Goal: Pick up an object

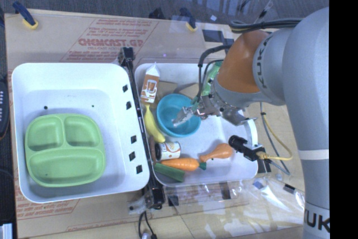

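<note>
A grey KUKA arm (291, 59) with an orange band reaches in from the right over the right-hand white bin (246, 173), its gripper (187, 115) lowered into a blue bowl (174, 115) near the bin's middle. Whether the fingers are spread or closed cannot be told from this angle, and nothing is clearly seen between them. Around the bowl lie a small carton (149, 85) against the far left wall, a yellow banana (152, 125) along the divider, a small can (168, 150) just below it, a carrot (178, 164) with green top near the front wall, and an orange drumstick-shaped toy (219, 152) beside it. The left white bin (33, 78) holds a green divided plate (65, 149).
</note>
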Controlling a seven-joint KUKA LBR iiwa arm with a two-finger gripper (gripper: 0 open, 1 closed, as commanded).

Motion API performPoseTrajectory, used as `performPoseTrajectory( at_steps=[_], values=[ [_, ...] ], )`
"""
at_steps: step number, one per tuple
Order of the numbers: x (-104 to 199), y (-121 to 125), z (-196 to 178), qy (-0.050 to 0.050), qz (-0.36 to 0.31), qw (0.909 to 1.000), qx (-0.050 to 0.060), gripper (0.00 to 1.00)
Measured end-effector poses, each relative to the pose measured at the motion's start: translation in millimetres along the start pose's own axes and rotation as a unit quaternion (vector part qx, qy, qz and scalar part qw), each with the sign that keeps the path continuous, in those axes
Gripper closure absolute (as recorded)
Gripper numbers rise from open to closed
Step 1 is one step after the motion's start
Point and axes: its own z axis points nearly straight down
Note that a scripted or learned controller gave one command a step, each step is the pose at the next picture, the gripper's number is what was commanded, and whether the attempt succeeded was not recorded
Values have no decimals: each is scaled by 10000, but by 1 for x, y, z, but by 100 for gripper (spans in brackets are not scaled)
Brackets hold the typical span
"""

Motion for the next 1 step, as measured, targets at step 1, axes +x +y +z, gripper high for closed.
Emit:
performPoseTrajectory(
  at_steps=[1],
  values=[
    [30, 15, 20, -82, 1330, 9910, -102, 0]
  ],
)
